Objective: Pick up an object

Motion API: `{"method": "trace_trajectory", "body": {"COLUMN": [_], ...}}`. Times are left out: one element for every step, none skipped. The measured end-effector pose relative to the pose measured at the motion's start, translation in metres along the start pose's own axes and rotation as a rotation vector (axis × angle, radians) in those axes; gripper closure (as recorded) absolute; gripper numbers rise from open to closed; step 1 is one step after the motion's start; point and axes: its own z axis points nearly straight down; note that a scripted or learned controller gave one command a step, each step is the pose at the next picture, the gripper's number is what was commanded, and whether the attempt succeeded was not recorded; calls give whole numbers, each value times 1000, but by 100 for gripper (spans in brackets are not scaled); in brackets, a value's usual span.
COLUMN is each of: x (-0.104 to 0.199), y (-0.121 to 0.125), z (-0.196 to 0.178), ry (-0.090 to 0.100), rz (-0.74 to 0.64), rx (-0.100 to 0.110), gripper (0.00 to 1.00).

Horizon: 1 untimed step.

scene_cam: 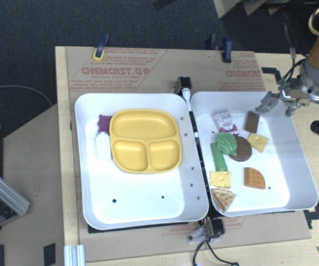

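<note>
My gripper [278,104] hovers over the far right corner of the right bin [292,165], open with nothing between its fingers. Just left of and below it lies a small brown bar [252,122]. Further toy food lies in this bin: a pink and white packet [223,119], a yellow cheese cube [258,142], a round brown cookie [242,149], a green leafy piece [222,148], a yellow cheese square [220,179], an orange waffle wedge [254,178] and a sandwich slice [223,198].
The left bin [137,204] holds a yellow divided tray [145,140], with a purple item [104,122] and a white bottle [102,146] at its left side. Blue and yellow clamps hold the board at the far edge.
</note>
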Motion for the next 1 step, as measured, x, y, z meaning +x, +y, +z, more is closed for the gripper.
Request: {"method": "trace_trajectory", "body": {"x": [9], "y": [2], "z": [47], "ry": [1], "rz": [-1], "rx": [0], "gripper": [0]}}
